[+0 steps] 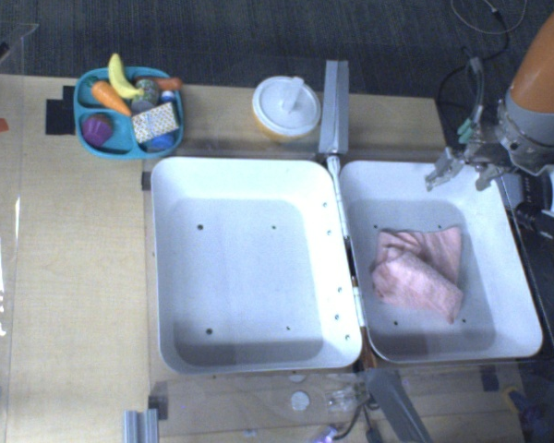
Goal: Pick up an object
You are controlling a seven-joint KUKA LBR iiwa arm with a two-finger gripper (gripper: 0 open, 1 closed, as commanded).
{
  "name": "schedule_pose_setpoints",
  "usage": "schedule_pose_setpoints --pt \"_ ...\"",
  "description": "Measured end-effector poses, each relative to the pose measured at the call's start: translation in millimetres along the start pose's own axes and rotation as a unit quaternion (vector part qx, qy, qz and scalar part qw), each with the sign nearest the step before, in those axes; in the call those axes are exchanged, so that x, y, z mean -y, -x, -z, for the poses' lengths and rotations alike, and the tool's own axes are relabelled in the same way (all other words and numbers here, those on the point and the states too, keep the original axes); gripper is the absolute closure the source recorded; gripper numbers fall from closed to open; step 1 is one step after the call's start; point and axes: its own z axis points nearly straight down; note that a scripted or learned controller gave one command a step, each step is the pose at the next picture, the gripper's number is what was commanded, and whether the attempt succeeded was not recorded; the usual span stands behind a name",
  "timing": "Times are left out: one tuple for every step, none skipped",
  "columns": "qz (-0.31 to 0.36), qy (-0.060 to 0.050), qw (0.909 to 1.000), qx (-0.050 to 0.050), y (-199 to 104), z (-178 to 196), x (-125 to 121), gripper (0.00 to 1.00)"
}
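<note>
Pink cloth: crumpled, lying on the floor of the right bin, below and a little left of your gripper in the camera view, well apart from it. Nothing else lies in that bin with it.

Gripper: hangs over the upper edge of the right bin, near its far right corner. You can see two pale fingers splayed apart, a clear gap between them, nothing held. The orange band of the arm sits up and right of the gripper, with dark cables looping above it.

Left bin: well left of the gripper, touching the right bin along their shared edge. Its white floor shows a few small dark dots.

Beyond the bins, on the table: a round white-lidded container up and left of the gripper, beside a grey upright bar. Much farther left, a blue tray holds toy food, including a banana and a carrot. The remaining pieces are too small for you to name surely.
</note>
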Motion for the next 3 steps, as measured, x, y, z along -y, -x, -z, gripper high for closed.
schedule_pose_setpoints --pt "0.05 0.002 0.9987 0.001 34 -137 49 0.0" --pt "0.076 0.004 0.9971 0.0 38 -143 50 0.0" --pt "0.078 0.009 0.9969 0.002 37 -130 46 1.0"
